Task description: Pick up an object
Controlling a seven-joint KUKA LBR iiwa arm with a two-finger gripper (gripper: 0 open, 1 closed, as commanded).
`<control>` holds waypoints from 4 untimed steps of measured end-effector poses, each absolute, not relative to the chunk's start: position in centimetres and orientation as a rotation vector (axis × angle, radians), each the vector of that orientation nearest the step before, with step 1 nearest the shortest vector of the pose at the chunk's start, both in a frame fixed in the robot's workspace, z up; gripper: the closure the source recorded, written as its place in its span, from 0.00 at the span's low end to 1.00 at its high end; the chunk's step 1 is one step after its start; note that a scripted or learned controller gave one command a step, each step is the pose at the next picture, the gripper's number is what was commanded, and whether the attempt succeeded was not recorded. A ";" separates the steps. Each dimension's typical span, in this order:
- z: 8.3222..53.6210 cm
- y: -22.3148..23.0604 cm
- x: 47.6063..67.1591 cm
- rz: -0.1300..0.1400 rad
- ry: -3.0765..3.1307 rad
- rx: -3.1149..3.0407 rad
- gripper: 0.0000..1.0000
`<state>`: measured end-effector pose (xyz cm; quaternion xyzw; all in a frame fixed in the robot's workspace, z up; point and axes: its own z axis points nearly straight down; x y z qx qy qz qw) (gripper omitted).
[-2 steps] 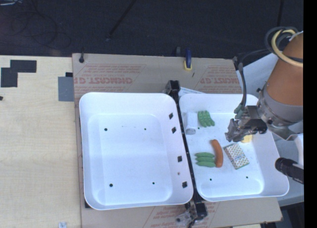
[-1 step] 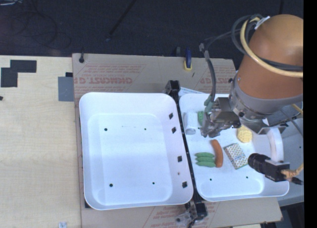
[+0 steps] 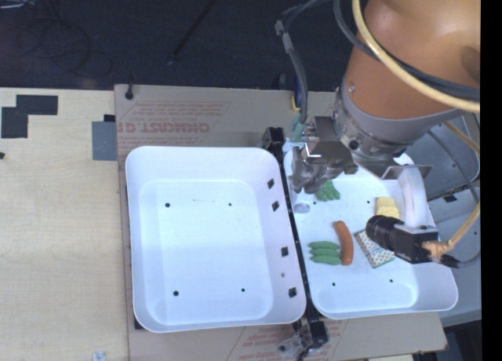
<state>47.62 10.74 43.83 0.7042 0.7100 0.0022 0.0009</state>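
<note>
We see two shallow, glossy white bins on the counter. The left bin (image 3: 204, 234) holds nothing. In the right bin (image 3: 376, 293) lie a ridged green pod (image 3: 323, 252), an orange sausage shape (image 3: 343, 242), a yellow block (image 3: 386, 206), and a leafy green piece (image 3: 328, 191) beside the gripper (image 3: 308, 181), near the far edge.

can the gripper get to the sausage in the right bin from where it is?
Probably yes. The sausage lies in the open on the right bin floor, touching only the green pea pod on one side. The gripper is low over the same bin's far end, nothing between.
</note>
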 end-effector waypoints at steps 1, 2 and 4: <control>49.7 16.7 47.6 0.005 2.227 2.214 1.00; 36.0 15.5 47.4 -0.027 2.226 2.228 1.00; 28.2 12.1 47.4 -0.022 2.221 2.231 1.00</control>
